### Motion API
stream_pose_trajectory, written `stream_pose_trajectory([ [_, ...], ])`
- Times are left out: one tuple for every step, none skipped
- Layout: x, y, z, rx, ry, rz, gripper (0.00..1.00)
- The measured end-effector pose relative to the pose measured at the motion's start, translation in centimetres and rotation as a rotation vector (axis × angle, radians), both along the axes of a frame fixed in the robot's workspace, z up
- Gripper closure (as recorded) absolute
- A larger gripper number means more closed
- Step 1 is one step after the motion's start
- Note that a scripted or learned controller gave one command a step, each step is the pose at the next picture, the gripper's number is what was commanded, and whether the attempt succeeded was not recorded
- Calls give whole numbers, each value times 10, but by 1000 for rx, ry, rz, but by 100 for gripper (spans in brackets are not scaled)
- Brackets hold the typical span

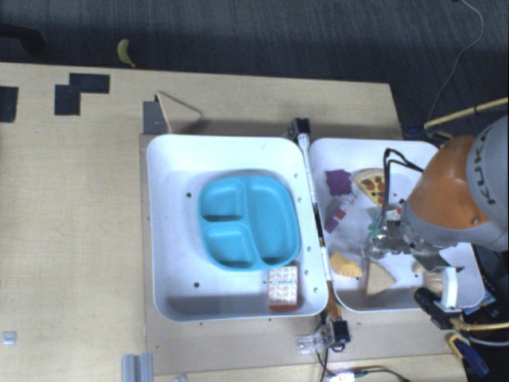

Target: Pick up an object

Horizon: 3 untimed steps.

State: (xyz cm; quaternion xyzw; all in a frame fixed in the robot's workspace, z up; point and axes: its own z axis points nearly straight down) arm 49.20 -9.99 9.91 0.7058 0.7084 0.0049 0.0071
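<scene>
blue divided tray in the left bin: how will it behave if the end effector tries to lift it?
The blue tray looks like rigid moulded plastic, so it is probably stiff and light. It is wide and shallow; a two-finger pinch likely only fits a rim or divider, and it may tilt. The glossy surface could slip.

The bins [159,213] look like smooth white plastic (a little glossy), the blue tray [248,221] like matt plastic, the bench [71,237] like pale wood.
</scene>
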Motion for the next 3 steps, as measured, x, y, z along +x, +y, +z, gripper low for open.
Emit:
stream_pose_trajectory([
  [0,0,0,0,0,0,0],
  [1,1,11,1,-3,2,100],
  [1,1,10,1,-3,2,0],
])
